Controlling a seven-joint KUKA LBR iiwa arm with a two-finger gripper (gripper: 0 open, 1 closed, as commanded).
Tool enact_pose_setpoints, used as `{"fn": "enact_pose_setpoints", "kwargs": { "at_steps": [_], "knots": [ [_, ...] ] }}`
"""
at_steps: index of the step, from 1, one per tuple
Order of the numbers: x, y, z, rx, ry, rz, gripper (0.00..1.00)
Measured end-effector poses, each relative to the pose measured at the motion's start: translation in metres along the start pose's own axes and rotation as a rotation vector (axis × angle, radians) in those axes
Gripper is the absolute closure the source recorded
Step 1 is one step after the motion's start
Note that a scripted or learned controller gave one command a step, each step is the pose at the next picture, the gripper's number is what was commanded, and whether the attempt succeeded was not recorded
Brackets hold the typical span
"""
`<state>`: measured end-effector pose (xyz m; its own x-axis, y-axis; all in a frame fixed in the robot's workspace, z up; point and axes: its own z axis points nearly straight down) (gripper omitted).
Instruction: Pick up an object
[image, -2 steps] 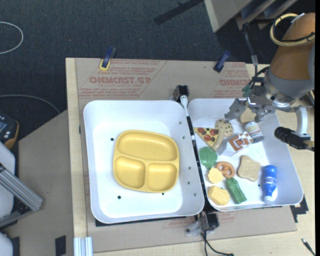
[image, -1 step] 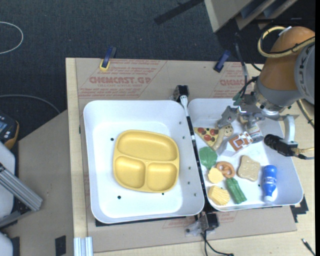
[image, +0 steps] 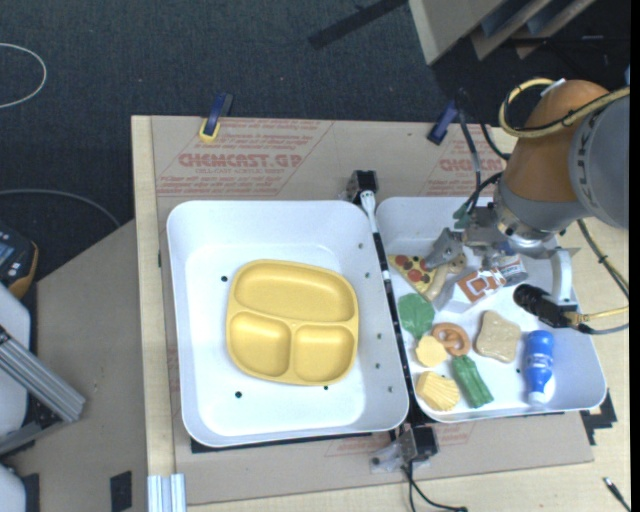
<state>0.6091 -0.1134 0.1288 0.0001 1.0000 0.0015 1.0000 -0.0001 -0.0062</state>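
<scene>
- Near right, play food crowds the right bin (image: 590, 385): blue bottle (image: 538, 364), green pickle (image: 471, 381), pretzel (image: 451, 338), within reach.
- Left bin (image: 190, 300) carries a yellow divided plate (image: 292, 322), likely the drop spot.
- Farther right, the gripper (image: 462, 262) hovers over the pile, fingers spread, gripping nothing.

**What sits around my worktop**

My worktop (image: 150, 300) is covered by a brown board with red "CHEMCAST" print. A blue and yellow clamp (image: 213, 117) grips its far edge, and a second blue clamp (image: 443, 122) sits further right. I see the left white bin (image: 190, 330) just beside the right bin (image: 590, 385). In the left one a yellow divided plate (image: 292, 321) lies flat, with one long compartment on the far side and two smaller ones on the near side. A black clip (image: 362, 183) sits at the far end of the seam between the bins. Beyond the board is dark floor (image: 150, 50), with a thin cable loop (image: 40, 60) on it. An aluminium rail (image: 40, 375) slants at the left.
</scene>
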Motion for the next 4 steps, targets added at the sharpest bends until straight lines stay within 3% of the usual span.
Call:
{"fn": "enact_pose_setpoints", "kwargs": {
  "at_steps": [1, 2, 4],
  "knots": [
    [0.0, 0.002, 0.03, -0.012, -0.003, -0.001, 0.0],
    [0.0, 0.002, 0.021, -0.012, -0.003, 0.002, 1.0],
    [-0.005, 0.012, -0.092, -0.016, -0.004, 0.0, 1.0]
  ]
}}
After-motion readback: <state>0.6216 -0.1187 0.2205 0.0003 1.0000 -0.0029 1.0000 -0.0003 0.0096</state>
